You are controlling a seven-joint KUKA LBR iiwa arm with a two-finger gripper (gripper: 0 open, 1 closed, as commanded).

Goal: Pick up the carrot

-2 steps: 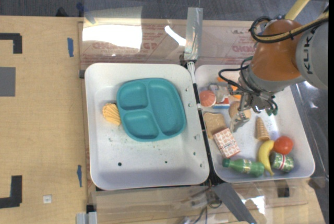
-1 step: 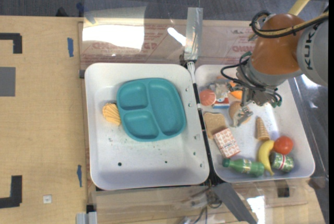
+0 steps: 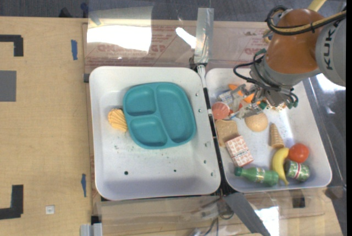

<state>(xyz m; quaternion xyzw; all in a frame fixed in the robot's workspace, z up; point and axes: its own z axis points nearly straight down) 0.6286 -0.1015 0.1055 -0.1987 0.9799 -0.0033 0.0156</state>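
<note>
Gripper (image 3: 254,98) is down in the right bin (image 3: 318,147) near its back-left corner, fingers' state can't be told from this angle since the wrist covers them. Carrot (image 3: 248,98) shows as small orange bits right at the gripper tip, among clutter beside a red round item (image 3: 221,110). Teal plate (image 3: 159,114) sits in the left bin (image 3: 110,174).

Pincer (image 3: 258,98) fingers and most of carrot (image 3: 250,98) hidden beneath orange-banded wrist (image 3: 290,42).

Teal plate (image 3: 159,114) (left bin (image 3: 104,174)), banana (image 3: 280,163)
</note>
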